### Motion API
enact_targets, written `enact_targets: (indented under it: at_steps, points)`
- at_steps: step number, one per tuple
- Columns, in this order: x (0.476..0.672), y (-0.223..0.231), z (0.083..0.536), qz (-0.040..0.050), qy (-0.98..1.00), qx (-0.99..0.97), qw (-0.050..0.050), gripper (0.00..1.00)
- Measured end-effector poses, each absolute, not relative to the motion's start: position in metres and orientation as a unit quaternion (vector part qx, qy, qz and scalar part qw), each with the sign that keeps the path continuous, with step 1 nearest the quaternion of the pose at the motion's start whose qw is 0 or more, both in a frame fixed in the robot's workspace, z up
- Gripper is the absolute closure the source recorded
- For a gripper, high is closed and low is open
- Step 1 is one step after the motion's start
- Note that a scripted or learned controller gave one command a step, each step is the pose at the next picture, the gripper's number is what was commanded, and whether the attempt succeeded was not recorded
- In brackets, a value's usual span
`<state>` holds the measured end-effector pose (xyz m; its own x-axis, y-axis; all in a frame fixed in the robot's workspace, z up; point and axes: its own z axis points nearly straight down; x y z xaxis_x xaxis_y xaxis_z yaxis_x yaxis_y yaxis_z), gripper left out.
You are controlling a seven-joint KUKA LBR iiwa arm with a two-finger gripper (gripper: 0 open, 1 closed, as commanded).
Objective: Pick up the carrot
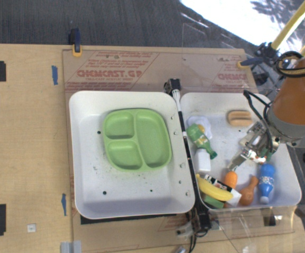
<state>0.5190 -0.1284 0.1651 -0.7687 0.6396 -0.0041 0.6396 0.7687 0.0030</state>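
Metal claw (pixel 245 156) hangs over my right bin (pixel 294 191); whether it is apart or together, I cannot tell. The carrot (pixel 230 180) lies just below and left of it, near the bin's front wall, beside a banana (pixel 215 190). Its long axis isn't clear to me.

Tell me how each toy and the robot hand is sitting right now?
Plate: flat in left bin.
Green bottle: lying down.
Blue bottle: lying down.
Bun: lying flat, alone.
Banana: lying down.
Carrot: lying by banana, not held.
Gripper: just above carrot.
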Motion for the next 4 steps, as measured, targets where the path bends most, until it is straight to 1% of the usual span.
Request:
enact_targets:
  at_steps: [1,2,3,4]
  points:
    - [0.489,-0.118,0.091,0.0003,0.940,0.341,0.022,0.00]
    - [0.495,-0.116,0.104,0.0034,0.939,0.342,0.031,1.00]
    - [0.482,-0.123,0.138,0.0011,0.846,0.533,0.005,1.00]
    - [0.481,-0.123,0.137,0.0004,0.846,0.533,0.004,0.00]
